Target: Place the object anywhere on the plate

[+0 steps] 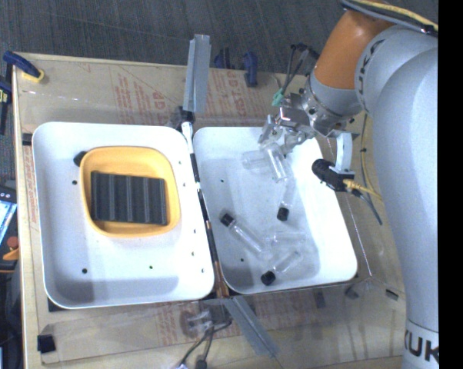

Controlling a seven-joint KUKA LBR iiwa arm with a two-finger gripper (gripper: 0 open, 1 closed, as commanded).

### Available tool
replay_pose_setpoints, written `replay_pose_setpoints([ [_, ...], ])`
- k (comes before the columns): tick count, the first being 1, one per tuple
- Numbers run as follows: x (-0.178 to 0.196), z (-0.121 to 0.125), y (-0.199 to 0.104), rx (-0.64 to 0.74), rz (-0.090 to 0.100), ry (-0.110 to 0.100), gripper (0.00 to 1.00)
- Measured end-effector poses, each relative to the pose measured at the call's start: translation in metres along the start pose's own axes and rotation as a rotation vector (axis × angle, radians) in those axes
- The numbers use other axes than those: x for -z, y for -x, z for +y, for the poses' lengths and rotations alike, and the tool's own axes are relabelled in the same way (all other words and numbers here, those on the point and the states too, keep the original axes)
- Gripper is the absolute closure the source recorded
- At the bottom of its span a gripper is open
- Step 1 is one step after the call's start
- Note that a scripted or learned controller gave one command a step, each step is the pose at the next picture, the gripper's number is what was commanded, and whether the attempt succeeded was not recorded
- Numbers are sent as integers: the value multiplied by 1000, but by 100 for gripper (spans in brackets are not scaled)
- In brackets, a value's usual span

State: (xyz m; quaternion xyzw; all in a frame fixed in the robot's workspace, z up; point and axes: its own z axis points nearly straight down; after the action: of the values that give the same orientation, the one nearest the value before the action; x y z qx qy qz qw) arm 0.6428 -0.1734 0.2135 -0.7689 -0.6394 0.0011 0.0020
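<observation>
Scattered toward the near edge of the right bin [335, 237]: several capped tubes [245, 235], clear with black caps. At its far edge, just under the gripper [284, 133]: one clear tube [268, 162], glassy, outline faint. Clenched or released: cannot tell. Centred in the left bin [54, 206]: yellow plate [128, 160], dark ribbed middle. On the arm [401, 129]: "KU".

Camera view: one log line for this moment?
gripper: over right bin, far end | vials: in right bin | plate: left bin, bare
</observation>
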Motion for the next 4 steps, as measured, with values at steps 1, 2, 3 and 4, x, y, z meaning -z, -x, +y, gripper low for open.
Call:
replay_pose_setpoints([
  [1, -13, -63, -100, 105, -1, -2, 100],
  [2, 43, -49, -142, 214, -2, 1, 100],
  [3, -18, -39, -139, 453, -2, -2, 100],
  [4, -24, -70, -149, 676, -2, -3, 100],
])
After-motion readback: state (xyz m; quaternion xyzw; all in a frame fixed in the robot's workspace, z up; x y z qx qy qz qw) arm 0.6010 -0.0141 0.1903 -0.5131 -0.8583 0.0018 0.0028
